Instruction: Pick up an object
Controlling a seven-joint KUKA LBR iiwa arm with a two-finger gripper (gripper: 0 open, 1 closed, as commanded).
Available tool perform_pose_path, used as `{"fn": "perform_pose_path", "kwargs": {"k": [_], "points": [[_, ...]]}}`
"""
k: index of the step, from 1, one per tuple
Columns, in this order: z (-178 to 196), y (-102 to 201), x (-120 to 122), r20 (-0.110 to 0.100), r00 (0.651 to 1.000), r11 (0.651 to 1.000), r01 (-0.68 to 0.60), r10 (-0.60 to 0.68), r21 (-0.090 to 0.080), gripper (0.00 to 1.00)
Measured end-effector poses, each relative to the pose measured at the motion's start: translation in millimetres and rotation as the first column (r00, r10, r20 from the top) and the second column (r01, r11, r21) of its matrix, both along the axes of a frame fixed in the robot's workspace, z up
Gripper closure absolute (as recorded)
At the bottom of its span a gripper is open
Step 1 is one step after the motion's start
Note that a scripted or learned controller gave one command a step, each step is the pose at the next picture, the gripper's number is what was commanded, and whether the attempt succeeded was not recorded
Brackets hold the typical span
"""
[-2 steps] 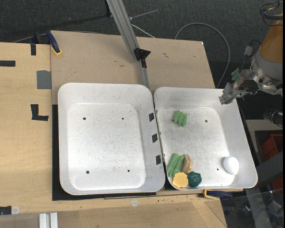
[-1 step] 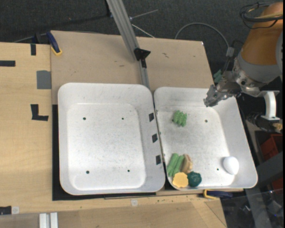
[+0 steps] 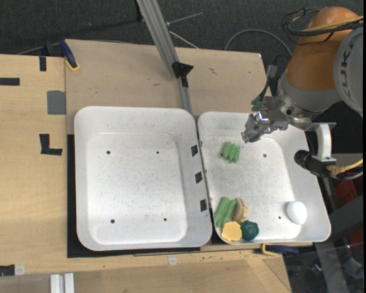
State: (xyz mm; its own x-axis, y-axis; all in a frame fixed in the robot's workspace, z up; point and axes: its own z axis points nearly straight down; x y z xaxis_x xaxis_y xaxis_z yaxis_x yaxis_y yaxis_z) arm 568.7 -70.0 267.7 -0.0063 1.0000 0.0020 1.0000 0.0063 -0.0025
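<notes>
Fig.: wooden worktop (image 3: 128, 72) w/ two shallow white bins side by side; dark floor behind, a grey metal post (image 3: 161, 32) slanting down to the seam betw. them. Left bin (image 3: 134, 118) shows bare floor. Right bin (image 3: 274, 182) carries the candidates: small green ridged piece (image 3: 230, 152) in the upper middle; a cluster at the near-left corner, i.e. green pod (image 3: 223, 211), tan lump (image 3: 240, 210), yellow disc (image 3: 231, 231), dark green blob (image 3: 249, 229), all touching or nearly so; white ball (image 3: 296, 212) apart, near the right wall. Arm enters from the right; gripper (image 3: 254, 130) hangs above the bin's upper part, just up-right of the green ridged piece, nothing seen betw. its tips. Finger spread: can't tell from here. Risks (est.): descent lands beside the piece, not astride it, so the tips nudge it away or close on air; ridged, prob. light body may squirt out.
</notes>
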Motion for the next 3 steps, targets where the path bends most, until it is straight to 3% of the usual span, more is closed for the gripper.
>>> {"fn": "perform_pose_path", "kwargs": {"k": [2, 3], "points": [[-36.5, 109.6, -13.4, -0.002, 1.0, 1.0, 0.0, 0.0, -0.001, 1.0], [-30.5, 156.4, -27.4, -0.001, 1.0, 1.0, -0.001, 0.001, 0.0, 1.0]]}}
